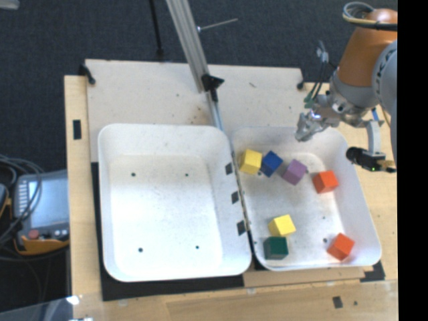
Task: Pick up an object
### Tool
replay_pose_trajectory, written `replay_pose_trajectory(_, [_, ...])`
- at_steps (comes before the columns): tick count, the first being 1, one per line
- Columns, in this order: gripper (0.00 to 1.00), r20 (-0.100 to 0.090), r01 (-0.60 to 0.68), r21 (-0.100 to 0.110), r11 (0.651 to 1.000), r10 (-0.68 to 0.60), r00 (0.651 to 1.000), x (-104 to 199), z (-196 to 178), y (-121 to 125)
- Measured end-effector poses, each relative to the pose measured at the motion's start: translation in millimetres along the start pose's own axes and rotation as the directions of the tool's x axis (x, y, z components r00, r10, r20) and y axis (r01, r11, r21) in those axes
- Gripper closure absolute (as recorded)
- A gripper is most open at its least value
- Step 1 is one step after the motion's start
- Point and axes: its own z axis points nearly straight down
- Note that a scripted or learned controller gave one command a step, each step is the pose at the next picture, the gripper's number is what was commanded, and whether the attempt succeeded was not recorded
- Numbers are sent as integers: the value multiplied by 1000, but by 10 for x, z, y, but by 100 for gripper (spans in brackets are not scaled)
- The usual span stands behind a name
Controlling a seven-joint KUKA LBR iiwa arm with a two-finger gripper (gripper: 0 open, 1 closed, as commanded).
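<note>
Your gripper hangs over the far right corner of the right bin, and I cannot tell how it is set from this slant; nothing shows in it. Any of the blocks will serve. Nearest to it lies a row by the far wall: the yellow block touching the blue block, then the purple block just beside, then an orange block a little apart. Nearer the front sit a second yellow block with the green block touching it, and a second orange block alone near the front right corner.

You should judge these as light, stiff cubes with flat, fairly smooth faces, not fragile. Take one across two opposite faces, squarely, or it may twist out. The orange ones stand free and give you room on both sides; the yellow and blue pair leave no gap between them for a finger.

Underneath, the bin floor looks smooth and hard, so a nudged cube will likely slide. Its low walls crowd the blocks by the rim. Beside it you have the left bin on the wooden bench, and a slanted metal post rises behind, well clear of the blocks.
</note>
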Motion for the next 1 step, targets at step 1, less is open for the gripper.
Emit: replay_pose_trajectory(1, [100, 0, 2, 1, 1000, -2, 1000, 13, -449, 14])
